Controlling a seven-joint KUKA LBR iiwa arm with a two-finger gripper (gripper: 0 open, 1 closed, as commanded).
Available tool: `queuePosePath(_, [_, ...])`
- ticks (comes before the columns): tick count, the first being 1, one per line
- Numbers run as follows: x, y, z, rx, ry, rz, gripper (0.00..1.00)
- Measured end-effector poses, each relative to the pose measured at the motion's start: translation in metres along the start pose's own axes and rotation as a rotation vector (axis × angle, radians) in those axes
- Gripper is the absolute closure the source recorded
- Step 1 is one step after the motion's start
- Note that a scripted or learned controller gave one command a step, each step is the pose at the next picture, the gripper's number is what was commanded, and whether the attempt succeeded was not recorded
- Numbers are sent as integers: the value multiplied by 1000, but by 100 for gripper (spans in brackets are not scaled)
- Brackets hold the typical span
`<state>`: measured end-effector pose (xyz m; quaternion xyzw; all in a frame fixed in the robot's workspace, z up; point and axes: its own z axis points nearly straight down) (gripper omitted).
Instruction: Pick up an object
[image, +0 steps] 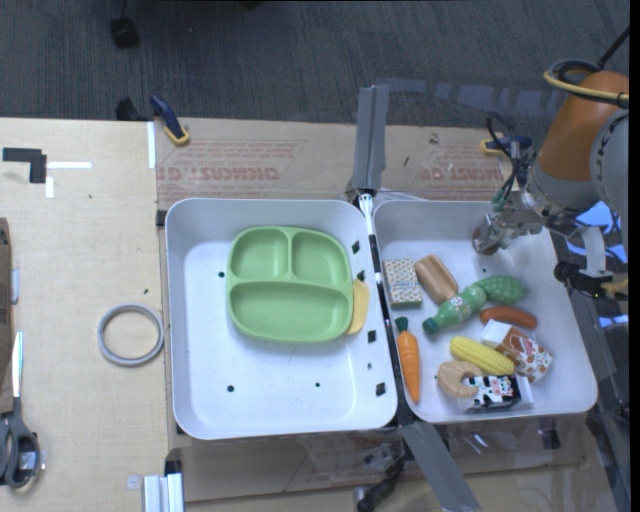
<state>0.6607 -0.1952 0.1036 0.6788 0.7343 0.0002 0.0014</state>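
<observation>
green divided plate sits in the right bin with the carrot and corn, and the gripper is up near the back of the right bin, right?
Not quite. The green divided plate lies in the left bin, on its own. The carrot and corn are in the right bin. The rest holds: the gripper is near the back of the right bin. The camera view shows this.

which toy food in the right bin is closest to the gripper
The bread roll, upper left of the pile. It lies just below-left of the gripper; the green bottle, corn and carrot sit farther down.
</observation>
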Motion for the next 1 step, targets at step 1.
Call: queuePosePath(1, [0, 1, 0, -2, -1, -1, 0])
